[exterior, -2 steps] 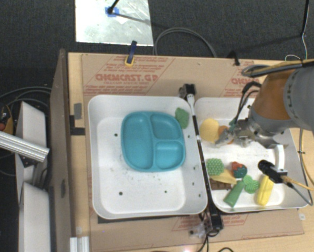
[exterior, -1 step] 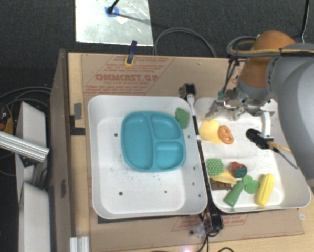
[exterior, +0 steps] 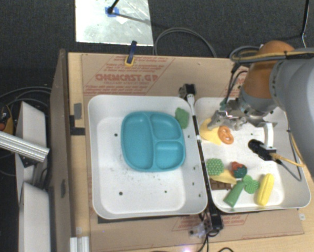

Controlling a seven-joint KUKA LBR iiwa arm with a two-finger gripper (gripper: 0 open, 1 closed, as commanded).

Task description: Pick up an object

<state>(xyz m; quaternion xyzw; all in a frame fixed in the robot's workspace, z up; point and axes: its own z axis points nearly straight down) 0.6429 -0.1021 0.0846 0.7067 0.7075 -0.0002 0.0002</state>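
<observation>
A green cylinder (exterior: 234, 194) and yellow corn (exterior: 264, 189) lay at the right bin's (exterior: 296, 190) near edge. Farther back, an orange ring (exterior: 226, 136) lay flat, its long axis slanting toward lower right, just below the gripper (exterior: 226, 118); open or closed, I couldn't tell.

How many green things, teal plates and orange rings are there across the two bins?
Green things: 3, namely leaf-shaped piece, bumpy round piece, long piece
Teal plate: 1
Orange ring: 1
Total: 5
</observation>
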